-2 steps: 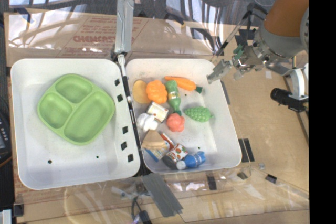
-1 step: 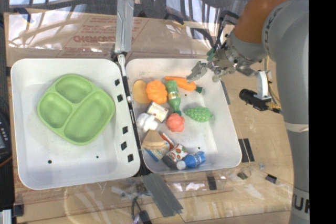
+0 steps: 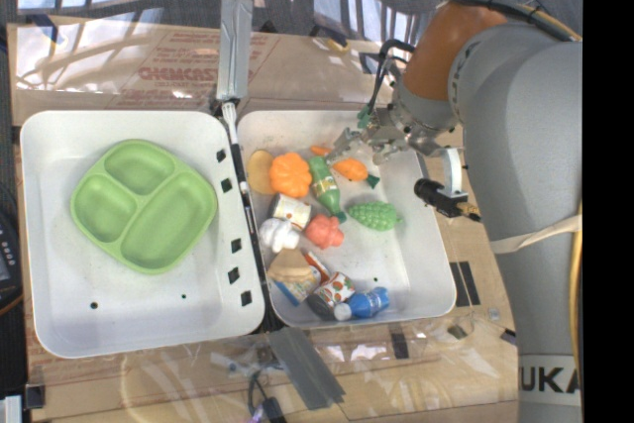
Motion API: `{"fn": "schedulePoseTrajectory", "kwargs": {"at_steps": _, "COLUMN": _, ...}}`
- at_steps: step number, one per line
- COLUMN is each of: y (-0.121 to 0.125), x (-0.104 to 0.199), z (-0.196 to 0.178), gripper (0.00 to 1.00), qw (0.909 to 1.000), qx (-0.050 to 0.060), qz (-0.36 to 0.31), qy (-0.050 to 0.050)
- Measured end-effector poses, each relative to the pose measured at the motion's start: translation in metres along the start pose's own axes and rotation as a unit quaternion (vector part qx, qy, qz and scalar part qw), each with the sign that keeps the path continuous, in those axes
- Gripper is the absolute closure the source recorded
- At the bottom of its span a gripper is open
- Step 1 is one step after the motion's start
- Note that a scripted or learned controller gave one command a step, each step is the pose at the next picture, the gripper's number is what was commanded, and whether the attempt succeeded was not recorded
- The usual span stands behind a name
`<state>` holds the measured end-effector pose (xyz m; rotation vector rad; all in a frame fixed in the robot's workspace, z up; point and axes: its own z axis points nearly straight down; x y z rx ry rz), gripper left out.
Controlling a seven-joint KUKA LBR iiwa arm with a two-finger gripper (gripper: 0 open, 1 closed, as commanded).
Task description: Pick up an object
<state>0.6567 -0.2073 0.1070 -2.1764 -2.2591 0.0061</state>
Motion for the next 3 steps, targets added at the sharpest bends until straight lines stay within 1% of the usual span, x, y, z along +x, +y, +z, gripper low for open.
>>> {"fn": "schedulePoseTrajectory", "kwargs": {"at_steps": 1, "y": -0.026, "x": 0.000, "z": 0.016, "gripper": 0.00, "qw": 0.9999, "qx": -0.001, "qz": 0.011, "qy": -0.001}}
{"fn": "schedulePoseTrajectory", "kwargs": {"at_steps": 2, "y": -0.025, "x": 0.001, "z": 0.005, "gripper": 1.00, "qw": 1.0000, "qx": 0.000, "qz": 0.008, "qy": 0.000}}
{"fn": "schedulePoseTrajectory", "kwargs": {"at_steps": 3, "y": -0.001, "x": 0.006, "z": -0.083, "gripper": 1.00, "qw": 0.9997, "qx": -0.004, "qz": -0.025, "qy": -0.001}}
